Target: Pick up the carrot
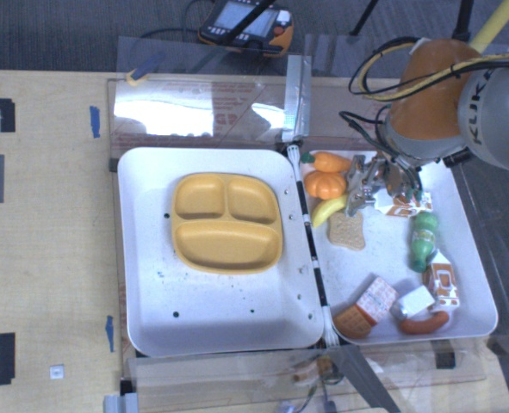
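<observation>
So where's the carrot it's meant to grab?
The carrot lies at the far left corner of the right-hand bin, just beyond the small orange pumpkin and left of the gripper.

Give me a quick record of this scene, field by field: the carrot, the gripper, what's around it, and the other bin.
carrot: orange with green top, far-left corner of the right bin
gripper: low over the right bin, just right of the carrot, nothing seen held
near carrot: small pumpkin, banana, bread slice
also in right bin: green vegetable, sausage, small cartons
left bin: holds a yellow divided plate
</observation>
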Robot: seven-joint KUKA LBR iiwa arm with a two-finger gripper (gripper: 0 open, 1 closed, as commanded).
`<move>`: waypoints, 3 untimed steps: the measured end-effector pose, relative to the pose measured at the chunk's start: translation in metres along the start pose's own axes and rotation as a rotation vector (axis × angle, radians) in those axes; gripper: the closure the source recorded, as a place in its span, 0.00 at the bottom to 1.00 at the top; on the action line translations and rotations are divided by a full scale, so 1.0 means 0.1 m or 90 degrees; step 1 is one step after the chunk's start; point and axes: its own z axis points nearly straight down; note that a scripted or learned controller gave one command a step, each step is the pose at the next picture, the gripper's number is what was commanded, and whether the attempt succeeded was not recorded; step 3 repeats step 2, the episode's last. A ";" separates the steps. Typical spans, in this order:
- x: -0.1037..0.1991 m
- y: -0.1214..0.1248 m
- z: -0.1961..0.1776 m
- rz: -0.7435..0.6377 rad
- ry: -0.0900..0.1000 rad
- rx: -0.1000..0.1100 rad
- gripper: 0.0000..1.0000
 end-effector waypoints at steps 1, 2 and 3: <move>0.25 0.44 -0.83 -0.087 0.005 -0.003 1.00; 0.20 0.66 -0.98 -0.197 0.004 0.000 1.00; 0.20 0.66 -0.98 -0.197 0.004 0.000 1.00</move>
